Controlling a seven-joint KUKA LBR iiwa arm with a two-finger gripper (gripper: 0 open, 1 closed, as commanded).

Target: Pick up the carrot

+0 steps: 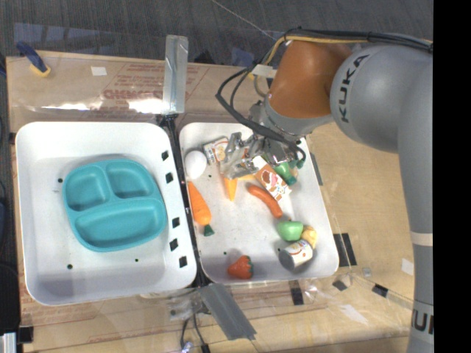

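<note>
Apparently the carrot is not yet lifted; the main work is left.
The carrot point(199, 206) lies at the left wall of the right bin point(320, 219), long axis near-to-far, green end nearer; the gripper point(237, 159) hangs farther right; how wide the claw stands, I cannot tell.

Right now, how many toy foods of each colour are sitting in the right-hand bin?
Judging by main colour:
Orange: 3, carrot, small cone piece, sausage-like piece
White: 1, egg
Green: 1, green fruit
Red: 1, strawberry-like piece
Mixed prints: 3, carton, can, packet
Total: 9; items under the gripper are uncertain.
</note>
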